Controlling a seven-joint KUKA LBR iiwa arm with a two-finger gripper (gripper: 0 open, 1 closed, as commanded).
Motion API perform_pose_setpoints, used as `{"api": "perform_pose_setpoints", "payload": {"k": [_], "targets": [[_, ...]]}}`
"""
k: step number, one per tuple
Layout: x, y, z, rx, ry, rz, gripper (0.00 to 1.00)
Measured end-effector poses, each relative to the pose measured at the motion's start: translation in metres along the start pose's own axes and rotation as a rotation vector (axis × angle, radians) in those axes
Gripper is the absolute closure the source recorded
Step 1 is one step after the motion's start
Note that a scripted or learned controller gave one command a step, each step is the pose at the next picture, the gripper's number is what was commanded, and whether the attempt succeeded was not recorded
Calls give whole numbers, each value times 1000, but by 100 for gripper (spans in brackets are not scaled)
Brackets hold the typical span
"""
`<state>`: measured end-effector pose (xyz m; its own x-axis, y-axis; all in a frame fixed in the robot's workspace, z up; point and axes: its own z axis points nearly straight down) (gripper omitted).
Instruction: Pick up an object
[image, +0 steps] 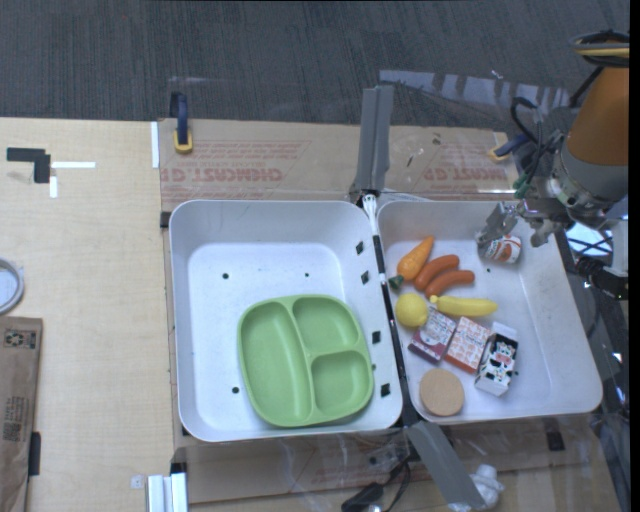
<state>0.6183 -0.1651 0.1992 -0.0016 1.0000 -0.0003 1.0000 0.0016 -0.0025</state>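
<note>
The tool (500, 236) hangs at the far edge of the right bin (560, 330), right at a small red-and-white can (505, 249); I cannot tell its grip. A green divided plate (303, 358) lies in the left bin (200, 300).

One fixed camera looks down at a slant on the counter (90, 240), taking in both white bins (200, 230) from fairly high.
</note>
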Motion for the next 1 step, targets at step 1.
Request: {"api": "perform_pose_setpoints", "payload": {"k": [1], "targets": [[-25,13,93,-4,-2,19,0]]}}
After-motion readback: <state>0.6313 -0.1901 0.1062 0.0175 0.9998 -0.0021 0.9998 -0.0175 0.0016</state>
